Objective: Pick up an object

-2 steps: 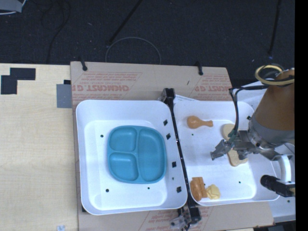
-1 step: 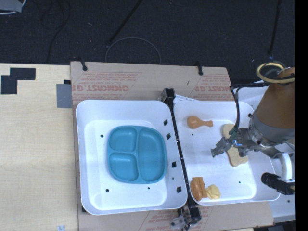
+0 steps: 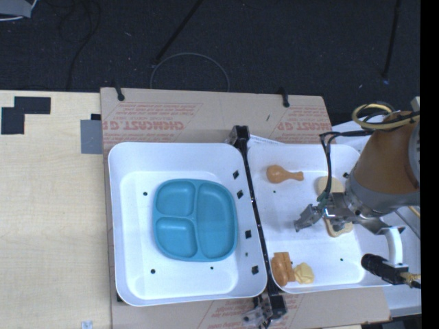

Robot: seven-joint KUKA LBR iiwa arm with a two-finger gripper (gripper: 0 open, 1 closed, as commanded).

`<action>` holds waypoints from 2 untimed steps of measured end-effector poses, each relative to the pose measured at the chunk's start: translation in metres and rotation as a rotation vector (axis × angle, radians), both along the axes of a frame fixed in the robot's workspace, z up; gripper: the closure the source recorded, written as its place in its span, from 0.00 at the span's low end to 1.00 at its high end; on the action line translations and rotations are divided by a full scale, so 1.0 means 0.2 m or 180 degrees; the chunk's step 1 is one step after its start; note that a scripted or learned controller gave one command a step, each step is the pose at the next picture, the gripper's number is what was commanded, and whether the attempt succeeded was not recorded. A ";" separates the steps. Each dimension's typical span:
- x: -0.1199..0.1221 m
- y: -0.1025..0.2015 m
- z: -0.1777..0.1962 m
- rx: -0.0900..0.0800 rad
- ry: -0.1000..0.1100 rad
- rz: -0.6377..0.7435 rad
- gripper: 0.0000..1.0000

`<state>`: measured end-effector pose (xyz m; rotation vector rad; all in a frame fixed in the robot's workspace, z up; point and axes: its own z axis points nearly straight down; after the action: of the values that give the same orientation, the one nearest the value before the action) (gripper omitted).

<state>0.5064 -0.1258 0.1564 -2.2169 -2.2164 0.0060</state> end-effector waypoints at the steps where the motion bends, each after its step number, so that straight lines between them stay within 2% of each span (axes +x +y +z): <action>1: -0.03 0.00 -0.32 0.0004 0.0009 0.0000 0.00; 2: -0.04 0.00 -0.34 -0.0002 -0.0012 -0.0007 0.00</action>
<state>0.4993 -0.1249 0.0875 -2.2215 -2.2160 0.0026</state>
